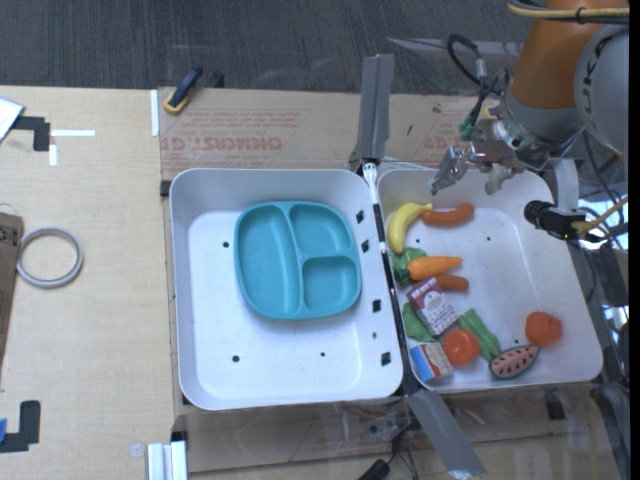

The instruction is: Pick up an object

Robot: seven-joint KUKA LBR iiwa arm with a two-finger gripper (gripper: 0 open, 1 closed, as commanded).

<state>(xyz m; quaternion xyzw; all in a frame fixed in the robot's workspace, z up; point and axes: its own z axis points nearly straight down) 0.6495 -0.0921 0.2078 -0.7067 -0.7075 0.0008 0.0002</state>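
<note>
Hovering over the right bin's (560, 298) far edge, the gripper (470, 168) is poised above sausage (447, 215) and banana (402, 223) — nothing visibly held, finger opening indiscernible.

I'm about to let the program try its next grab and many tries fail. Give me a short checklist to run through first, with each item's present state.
1. Gripper carries nothing already: ok, nothing shows between its fingers.
2. Fingers open enough: cannot tell.
3. Target near the gripper: ok, sausage and banana lie just below it.
4. Target free of neighbours: not ok, banana and sausage touch.
5. Right bin wall clearance: cannot tell; gripper hangs near the back wall.
</note>
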